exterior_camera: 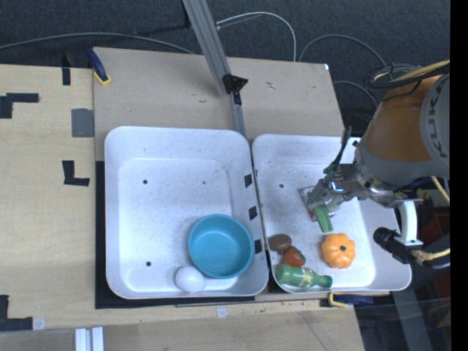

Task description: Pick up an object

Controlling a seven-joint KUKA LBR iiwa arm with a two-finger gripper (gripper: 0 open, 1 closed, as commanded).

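Note:
My gripper [320,202] hangs over the middle of the right bin [292,156], reaching in from the right. A short green stick [324,219] pokes out from between its fingers toward the bin's front, and the fingers are closed on its upper end. Just below the stick sits a small orange pumpkin [338,249]. Left of the pumpkin lie a red piece [294,257] and a brown piece [279,241]. A green bottle [303,276] lies on its side along the front wall.
The left bin [146,159] holds a blue bowl [219,245] at its front right and a white ball [190,277] beside it. A grey pole [208,35] slants down to the bins' back divider. The arm's orange band [398,130] looms over the right bin's right edge.

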